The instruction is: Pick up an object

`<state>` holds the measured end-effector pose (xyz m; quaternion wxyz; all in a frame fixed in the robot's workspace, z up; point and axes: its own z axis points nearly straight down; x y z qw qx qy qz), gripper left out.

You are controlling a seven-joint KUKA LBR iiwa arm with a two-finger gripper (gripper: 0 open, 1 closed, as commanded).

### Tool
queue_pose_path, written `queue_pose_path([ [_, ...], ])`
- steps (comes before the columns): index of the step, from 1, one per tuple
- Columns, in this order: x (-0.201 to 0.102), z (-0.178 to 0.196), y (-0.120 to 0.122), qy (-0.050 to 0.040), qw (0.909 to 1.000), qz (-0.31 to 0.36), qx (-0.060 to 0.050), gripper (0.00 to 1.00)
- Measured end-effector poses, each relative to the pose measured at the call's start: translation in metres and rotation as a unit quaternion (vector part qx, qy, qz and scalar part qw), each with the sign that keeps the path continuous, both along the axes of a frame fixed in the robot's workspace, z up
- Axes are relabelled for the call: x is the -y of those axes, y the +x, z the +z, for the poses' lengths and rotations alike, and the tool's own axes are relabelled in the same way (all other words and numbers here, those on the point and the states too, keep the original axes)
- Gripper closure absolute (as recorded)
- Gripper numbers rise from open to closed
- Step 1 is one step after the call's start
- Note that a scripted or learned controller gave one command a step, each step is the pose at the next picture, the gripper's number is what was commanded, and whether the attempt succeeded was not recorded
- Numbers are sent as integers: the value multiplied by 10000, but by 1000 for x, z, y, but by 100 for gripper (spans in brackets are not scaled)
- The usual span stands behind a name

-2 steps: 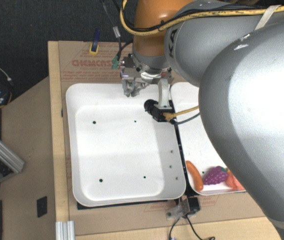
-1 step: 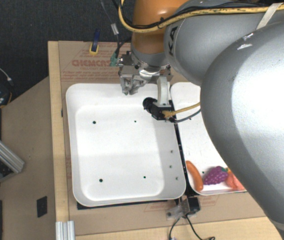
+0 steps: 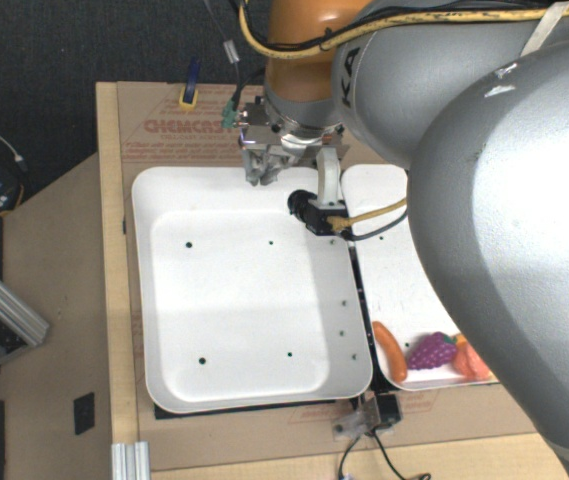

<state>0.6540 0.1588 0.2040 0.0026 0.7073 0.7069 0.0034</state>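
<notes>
Three toy foods lie in the near corner of the right bin (image 3: 384, 268): an orange sausage-shaped piece (image 3: 389, 351), a purple bunch of grapes (image 3: 432, 351) and an orange piece (image 3: 471, 361) partly hidden by the arm. My gripper (image 3: 258, 171) hangs over the far rim of the left bin (image 3: 164, 298), well away from those objects. The big grey arm covers most of the right bin.
A black bracket with a cable (image 3: 314, 211) hangs from the wrist over the divide between the bins. A small blue and yellow item (image 3: 190, 84) sits on the cardboard behind the left bin. A connector (image 3: 379, 411) lies at the front edge.
</notes>
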Motion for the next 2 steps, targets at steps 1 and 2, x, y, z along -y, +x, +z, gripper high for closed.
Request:
queue_pose_path([
  [1, -38, 7, 1, 4, 10000, 20, -25, 100],
  [2, -37, 18, 2, 3, 10000, 13, -10, 100],
])
